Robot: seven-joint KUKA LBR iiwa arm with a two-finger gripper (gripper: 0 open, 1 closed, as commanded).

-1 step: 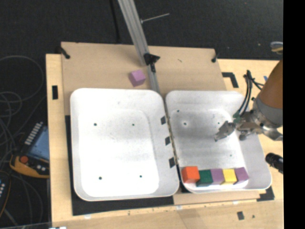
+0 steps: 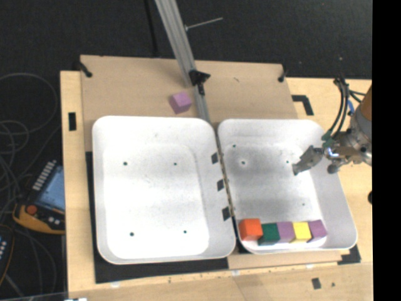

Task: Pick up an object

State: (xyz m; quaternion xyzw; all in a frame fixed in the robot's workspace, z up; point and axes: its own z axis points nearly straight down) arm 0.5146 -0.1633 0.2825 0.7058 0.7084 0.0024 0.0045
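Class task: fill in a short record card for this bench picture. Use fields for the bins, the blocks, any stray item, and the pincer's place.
bins: two shallow white plastic bins, left bin and right bin, side by side
blocks in right bin: row along near wall, orange cube, green cube, purple cube, yellow cube, second purple cube
stray item: small purple block on bench behind left bin
pincer: above right bin's far right part, apart from the row

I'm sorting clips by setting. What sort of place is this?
Probably a robotics lab test bench: two white bins on a board, a row of coloured blocks in the right one, the gripper above it, and loose cables on the floor.
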